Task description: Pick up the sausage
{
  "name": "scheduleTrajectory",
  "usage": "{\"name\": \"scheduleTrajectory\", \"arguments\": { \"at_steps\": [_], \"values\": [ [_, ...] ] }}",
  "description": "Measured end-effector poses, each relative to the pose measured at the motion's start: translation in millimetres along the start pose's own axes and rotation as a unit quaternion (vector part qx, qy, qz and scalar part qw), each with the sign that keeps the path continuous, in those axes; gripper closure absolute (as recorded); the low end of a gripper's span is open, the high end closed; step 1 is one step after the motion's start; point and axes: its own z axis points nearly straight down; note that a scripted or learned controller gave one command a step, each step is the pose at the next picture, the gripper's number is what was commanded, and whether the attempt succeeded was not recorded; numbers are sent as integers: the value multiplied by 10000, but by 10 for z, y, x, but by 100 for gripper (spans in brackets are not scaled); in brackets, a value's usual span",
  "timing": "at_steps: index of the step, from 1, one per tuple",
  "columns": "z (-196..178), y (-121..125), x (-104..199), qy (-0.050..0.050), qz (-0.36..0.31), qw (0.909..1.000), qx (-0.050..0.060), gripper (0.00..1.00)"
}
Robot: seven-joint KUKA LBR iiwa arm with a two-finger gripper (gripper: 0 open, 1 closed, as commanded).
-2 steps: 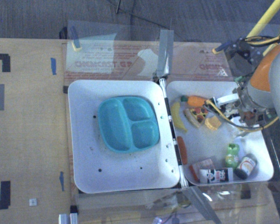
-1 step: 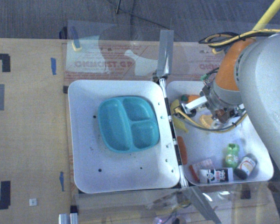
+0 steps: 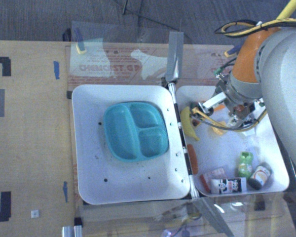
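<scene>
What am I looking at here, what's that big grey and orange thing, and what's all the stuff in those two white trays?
This is one camera fixed above a workbench, looking down at a slant. The big grey shape with the orange band is a robot arm reaching in from the right; a program moves it.

Its gripper hangs over the upper part of the right bin, close to a yellow banana. I cannot make out anything held in it.

The left bin holds a blue plate with three compartments. The right bin also holds the sausage, a thin reddish stick lying along its left wall, plus a small green item and some small packages near the bottom edge. The arm's job is to pick up that sausage.
</scene>
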Motion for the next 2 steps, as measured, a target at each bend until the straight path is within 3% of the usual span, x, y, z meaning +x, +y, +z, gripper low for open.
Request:
{"name": "scheduleTrajectory", "arguments": {
  "at_steps": [1, 2],
  "values": [
    [261, 702, -236, 79, -480, 9988, 53, 0],
    [427, 283, -37, 4, 1731, 9849, -7, 0]
  ]
}}
